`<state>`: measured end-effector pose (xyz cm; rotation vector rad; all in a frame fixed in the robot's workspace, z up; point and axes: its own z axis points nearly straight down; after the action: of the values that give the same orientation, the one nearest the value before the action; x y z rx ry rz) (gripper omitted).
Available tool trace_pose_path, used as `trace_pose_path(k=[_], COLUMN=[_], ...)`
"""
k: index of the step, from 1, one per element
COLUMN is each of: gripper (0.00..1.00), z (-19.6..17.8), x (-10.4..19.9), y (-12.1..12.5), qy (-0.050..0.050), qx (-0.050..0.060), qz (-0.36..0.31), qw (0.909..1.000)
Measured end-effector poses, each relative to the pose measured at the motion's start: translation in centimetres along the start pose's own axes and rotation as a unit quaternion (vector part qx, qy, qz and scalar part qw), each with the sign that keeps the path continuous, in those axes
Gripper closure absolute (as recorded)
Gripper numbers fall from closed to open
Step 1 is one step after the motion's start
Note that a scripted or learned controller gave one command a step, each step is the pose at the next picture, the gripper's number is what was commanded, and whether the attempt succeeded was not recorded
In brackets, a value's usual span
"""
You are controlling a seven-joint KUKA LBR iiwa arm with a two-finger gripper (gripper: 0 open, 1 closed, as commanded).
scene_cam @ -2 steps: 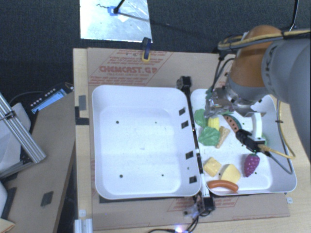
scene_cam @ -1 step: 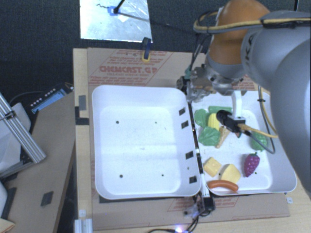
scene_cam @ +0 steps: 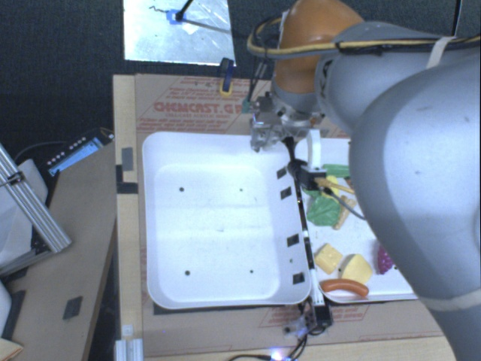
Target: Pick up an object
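The right bin (scene_cam: pixel 353 295) holds several small objects. A green leafy piece (scene_cam: pixel 326 210) lies near the divider, with a green and yellow item (scene_cam: pixel 335 176) just behind it. Two pale yellow chunks (scene_cam: pixel 328 258) (scene_cam: pixel 358 268) and an orange-red sausage shape (scene_cam: pixel 344 286) sit at the front, and a purple bit (scene_cam: pixel 385 260) peeks out beside the arm. My gripper (scene_cam: pixel 289 143) hangs over the back end of the divider between the bins, just behind the green and yellow item. I see nothing held in it. The grey arm (scene_cam: pixel 406 149) hides much of the right bin.
The left white bin (scene_cam: pixel 161 145) lies beside the right one on a cardboard sheet (scene_cam: pixel 188 104). Black clips (scene_cam: pixel 292 240) line the shared wall. A shiny foil sheet (scene_cam: pixel 176 21) lies behind the bench, and an aluminium rail (scene_cam: pixel 30 209) stands at the left.
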<state>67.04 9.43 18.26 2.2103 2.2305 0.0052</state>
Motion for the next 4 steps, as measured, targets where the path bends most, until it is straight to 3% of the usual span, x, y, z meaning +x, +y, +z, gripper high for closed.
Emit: trace_pose_path(k=[1, 2, 3, 4], gripper=[1.0, 1.0, 1.0, 1.0], z=[-0.2, -1.4, -10.1, -7.2], x=[-7.0, -6.5, -9.2, -10.3], y=[-2.0, -1.9, -3.7, -12.7], qy=[-0.002, -0.001, -0.001, 0.0], qx=[0.001, 0.0, -0.004, 0.005], qz=[0.007, 0.002, 0.005, 0.005], qw=[1.0, 1.0, 1.0, 1.0])
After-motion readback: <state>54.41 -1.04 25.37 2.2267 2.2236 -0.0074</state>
